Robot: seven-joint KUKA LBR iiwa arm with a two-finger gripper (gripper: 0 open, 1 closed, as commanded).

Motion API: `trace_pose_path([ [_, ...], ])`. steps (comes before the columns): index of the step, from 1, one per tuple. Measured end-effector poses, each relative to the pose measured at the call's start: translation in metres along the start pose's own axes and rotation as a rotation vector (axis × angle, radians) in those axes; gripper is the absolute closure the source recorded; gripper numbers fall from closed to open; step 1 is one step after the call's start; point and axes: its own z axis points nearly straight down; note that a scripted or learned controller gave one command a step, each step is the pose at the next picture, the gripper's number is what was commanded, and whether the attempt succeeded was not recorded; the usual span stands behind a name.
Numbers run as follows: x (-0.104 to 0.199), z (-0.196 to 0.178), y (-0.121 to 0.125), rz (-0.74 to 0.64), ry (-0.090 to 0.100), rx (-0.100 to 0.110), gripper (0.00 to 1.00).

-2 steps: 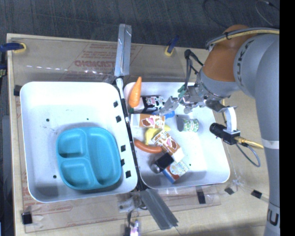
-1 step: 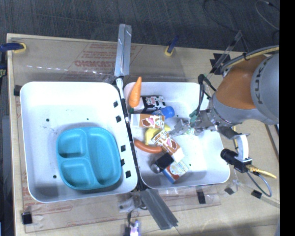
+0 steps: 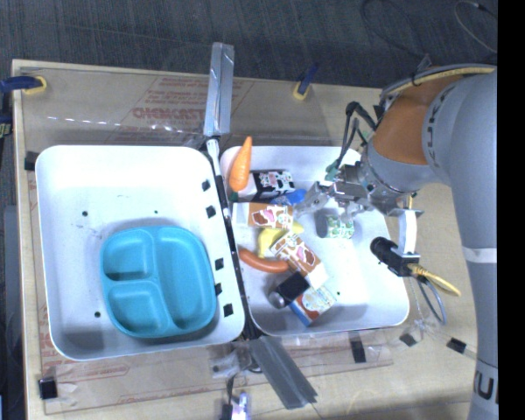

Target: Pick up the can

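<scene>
Reaching in from the right, the arm [image 3: 437,138] holds its gripper [image 3: 337,201] low over the far right part of the right bin [image 3: 381,309]. Just under the gripper lies a small can [image 3: 339,227] with a green and white label, on the bare white floor of the bin, a little apart from the pile of other things. Whether the gripper is spread or pressed together I cannot tell, because the wrist covers it from above. The can is not between anything that I can see, so I would not say it is held.

To my judgement this is the approach step, just before the grasp. The next move calls for a straight descent centred on the can, and then a closing across its narrow side.

Near the can, on its left, are a banana [image 3: 269,235], a carrot [image 3: 240,166], a sausage [image 3: 261,262] and some small cartons [image 3: 297,254]. They are close enough that a descent too far left may push them. The left bin [image 3: 61,173] holds a blue tray [image 3: 160,281], which plays no part.
</scene>
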Motion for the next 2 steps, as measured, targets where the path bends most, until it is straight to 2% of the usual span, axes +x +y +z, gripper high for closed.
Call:
trace_pose_path([
  [1,0.005,0.003,0.002,0.062,-0.001,-0.002,0.0],
  [2,0.001,-0.052,-0.026,0.103,0.002,0.0,0.0],
])
